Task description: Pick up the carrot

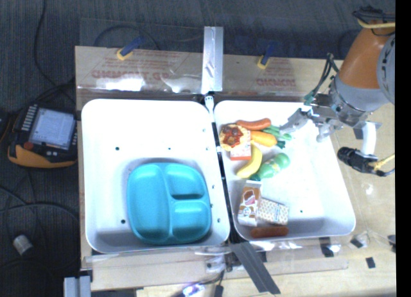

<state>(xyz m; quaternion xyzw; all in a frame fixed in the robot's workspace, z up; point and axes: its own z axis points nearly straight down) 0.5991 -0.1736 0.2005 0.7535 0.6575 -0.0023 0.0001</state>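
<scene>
A: Any legible writing?

B: Faint red print runs along the clear sheet (148, 71) at the bench's (372, 186) far edge, too blurred to read. The two small cartons (262, 209) in the right bin (321, 186) carry printed faces, also unreadable. A handheld unit (43, 134) with a lit screen lies off the bench's left edge; the screen content cannot be made out.

A: Carrot position?

B: The carrot (263, 138) lies in the right bin's far-left part, orange body with green top pointing toward the bench's right edge.

A: Clutter around it?

B: A red sausage (254, 124) lies just beyond it, touching or nearly so. A banana (250, 162) sits just nearer, a green vegetable (273, 165) beside that. A red-and-yellow packet (234, 138) is against the carrot's left end. A second sausage (270, 231) lies by the bin's near wall. The left bin (109, 129) holds a blue tray (168, 203).

A: Arm pose?

B: The arm (369, 65) enters over the bench's far-right corner, orange band uppermost, wrist angled down and left. The gripper (297, 121) hangs over the right bin's far edge, near the carrot's green top; its fingers look slightly parted, with nothing between them.
</scene>
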